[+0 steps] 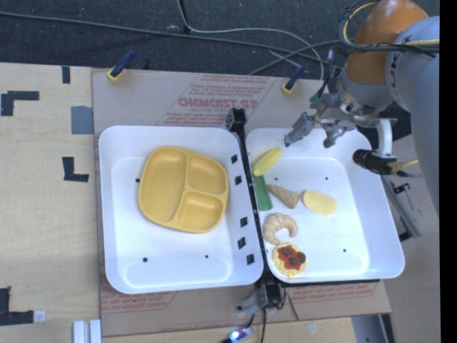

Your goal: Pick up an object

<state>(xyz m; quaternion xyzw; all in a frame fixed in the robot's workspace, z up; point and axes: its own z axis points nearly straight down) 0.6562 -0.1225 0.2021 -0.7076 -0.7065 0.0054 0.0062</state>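
Note:
The right bin (357,256) holds several toy foods: a yellow corn cob (266,161) at its upper left, a green piece (263,193) along the left wall, a tan cone (284,195), a yellow oval piece (320,203), a croissant (280,226) and a small pizza (289,259). My gripper (315,134) hangs over the bin's far edge, up and to the right of the corn cob. Its two dark fingers (296,133) are spread apart with nothing between them.
The left bin (121,249) holds a yellow divided plate (183,189). Black clips line the wall between the bins (245,213). Cables (214,34) run across the dark floor behind the bench. The grey arm with its orange band (382,38) fills the upper right.

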